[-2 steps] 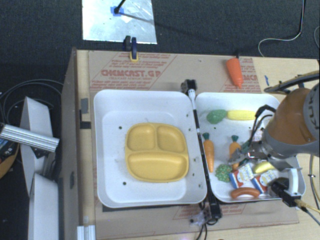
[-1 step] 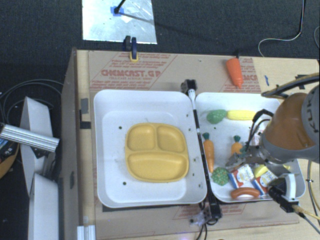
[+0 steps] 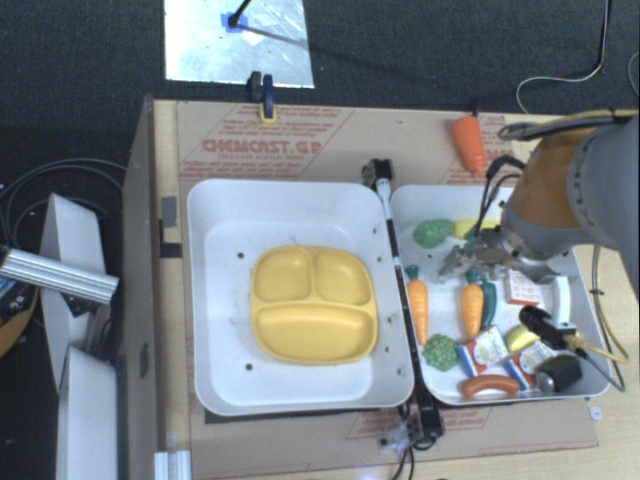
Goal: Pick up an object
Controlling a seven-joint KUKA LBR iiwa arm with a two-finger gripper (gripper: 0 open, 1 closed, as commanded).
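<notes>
Because the toy food lies crowded in the right bin (image 3: 590,393), the pincer (image 3: 470,258) hangs low there, just above an orange carrot (image 3: 471,308); whether it is open or closed I cannot tell.

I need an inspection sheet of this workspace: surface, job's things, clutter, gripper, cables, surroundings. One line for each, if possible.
Surface: cardboard-covered bench bearing two shallow white bins, left bin and right bin.
Job's things: right bin holds two orange toy carrots, green toy broccoli, red sausage, small packets.
Clutter: yellow divided plastic tray in left bin; orange carrot on the cardboard.
Gripper: gripper low over right bin.
Cables: thin white cable top right; black cables on the left.
Surroundings: shiny sheet on dark carpet.
</notes>
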